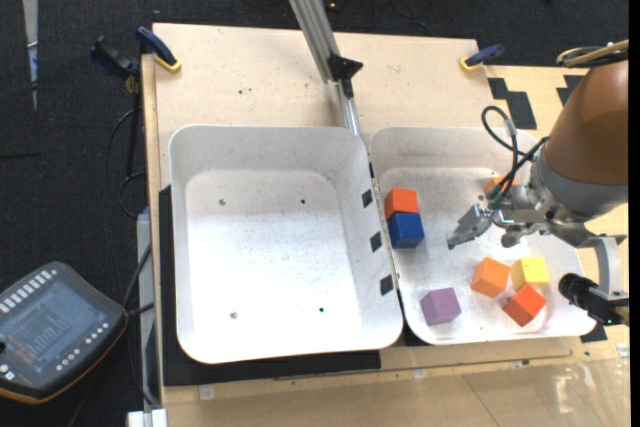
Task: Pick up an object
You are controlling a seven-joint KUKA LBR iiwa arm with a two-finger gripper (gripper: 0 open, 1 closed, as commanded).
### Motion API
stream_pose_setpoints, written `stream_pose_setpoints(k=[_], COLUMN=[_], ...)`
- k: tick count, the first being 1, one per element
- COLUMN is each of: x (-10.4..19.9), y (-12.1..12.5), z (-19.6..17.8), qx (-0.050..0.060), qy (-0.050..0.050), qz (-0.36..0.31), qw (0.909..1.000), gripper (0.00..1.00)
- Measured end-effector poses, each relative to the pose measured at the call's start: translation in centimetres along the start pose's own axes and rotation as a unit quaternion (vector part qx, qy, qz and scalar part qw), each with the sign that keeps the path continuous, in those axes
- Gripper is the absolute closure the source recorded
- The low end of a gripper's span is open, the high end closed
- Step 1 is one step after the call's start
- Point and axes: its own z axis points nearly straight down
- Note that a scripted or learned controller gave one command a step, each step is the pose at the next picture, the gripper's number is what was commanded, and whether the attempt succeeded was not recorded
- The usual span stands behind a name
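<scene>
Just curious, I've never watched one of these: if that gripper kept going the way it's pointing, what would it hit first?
The gripper points left and slightly downward. Going straight on, it would probably meet the blue cube first, with the orange cube just above it. Its height over the bin is unclear.

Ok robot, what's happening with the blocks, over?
Gripper over right bin, nothing seen in it. Six blocks loose there; nearest, blue block touching orange block. Nothing between.
</scene>
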Motion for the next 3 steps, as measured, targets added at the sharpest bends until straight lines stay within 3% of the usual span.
stream_pose_setpoints(k=[1, 3], x=[0.0, -0.7], y=[0.1, 0.3], z=[-0.2, 8.5], qx=[-0.003, -0.002], qy=[0.000, 0.000], qz=[0.001, 0.002], qw=[1.0000, 1.0000], gripper=[0.00, 0.00])
